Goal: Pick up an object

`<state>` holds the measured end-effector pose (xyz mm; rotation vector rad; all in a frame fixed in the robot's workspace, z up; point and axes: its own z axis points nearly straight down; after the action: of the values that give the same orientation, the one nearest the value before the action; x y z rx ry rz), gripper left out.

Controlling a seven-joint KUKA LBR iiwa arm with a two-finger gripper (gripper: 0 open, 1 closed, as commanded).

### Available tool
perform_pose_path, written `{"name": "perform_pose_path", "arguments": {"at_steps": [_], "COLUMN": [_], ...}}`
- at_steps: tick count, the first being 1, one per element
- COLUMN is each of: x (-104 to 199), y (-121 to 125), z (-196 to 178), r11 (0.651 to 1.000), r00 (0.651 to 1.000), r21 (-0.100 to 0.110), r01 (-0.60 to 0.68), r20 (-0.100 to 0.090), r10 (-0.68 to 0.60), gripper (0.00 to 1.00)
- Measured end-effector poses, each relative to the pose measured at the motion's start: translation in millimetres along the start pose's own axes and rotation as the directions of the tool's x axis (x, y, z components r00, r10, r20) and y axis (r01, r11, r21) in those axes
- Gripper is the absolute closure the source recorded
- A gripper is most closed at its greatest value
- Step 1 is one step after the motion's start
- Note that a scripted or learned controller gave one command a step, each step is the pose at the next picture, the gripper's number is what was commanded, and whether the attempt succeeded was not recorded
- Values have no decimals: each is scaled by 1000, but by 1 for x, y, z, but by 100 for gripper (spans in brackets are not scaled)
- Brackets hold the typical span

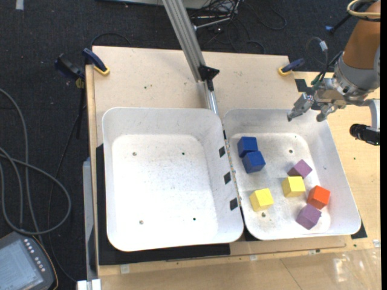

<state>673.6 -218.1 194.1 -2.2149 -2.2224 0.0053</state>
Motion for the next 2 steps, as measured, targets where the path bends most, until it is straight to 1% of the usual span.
{"name": "perform_pose_path", "arguments": {"at_steps": [1, 2], "x": [-3, -1], "y": [3, 2], "z": [45, 98], "r11": [1000, 1000], "r00": [1000, 1000], "r21": [-1, -1], "r01": [0, 0], "r20": [0, 0], "r10": [0, 0], "gripper": [0, 0]}}
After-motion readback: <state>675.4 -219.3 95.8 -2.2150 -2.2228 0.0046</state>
